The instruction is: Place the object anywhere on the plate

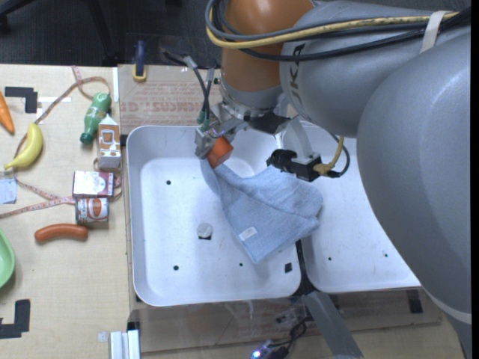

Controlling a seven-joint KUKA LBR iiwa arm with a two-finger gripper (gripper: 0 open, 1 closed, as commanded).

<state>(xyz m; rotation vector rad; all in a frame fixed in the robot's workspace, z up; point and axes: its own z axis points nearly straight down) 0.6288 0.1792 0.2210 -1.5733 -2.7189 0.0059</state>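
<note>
The landmark here is the left white shallow plastic bin (pixel 150 275), 1 of 2 bins set side by side; the right white bin (pixel 359 264) touches it along a shared edge. 1 grey arm with an orange band (pixel 262 28) reaches over the left bin's far edge, and its two-finger gripper (pixel 212 145) hangs just inside that edge. 1 small orange block (pixel 220 152) sits between the gripper's fingers, clenched there, with the top corner of 1 light blue folded cloth (pixel 266 204) drawn up against it. The cloth hangs from that corner and spreads down over the left bin's right half, its far fold reaching the shared edge. 1 white label (pixel 248 233) shows on the cloth's lower part. 1 small grey round disc (pixel 204 231) lies on the left bin's floor, well apart from the cloth's hanging corner and left of the label.

On the wooden bench left of the left bin lie 1 yellow banana (pixel 25 147), 1 orange carrot (pixel 6 114) at the view's edge, 1 green toy bottle (pixel 94 116), 1 small carton (pixel 108 146) just beside the bin's left wall, 1 red and white can (pixel 92 210), 1 red sausage (pixel 61 233), and the rim of 1 green plate (pixel 4 259) well apart from the bin.
</note>
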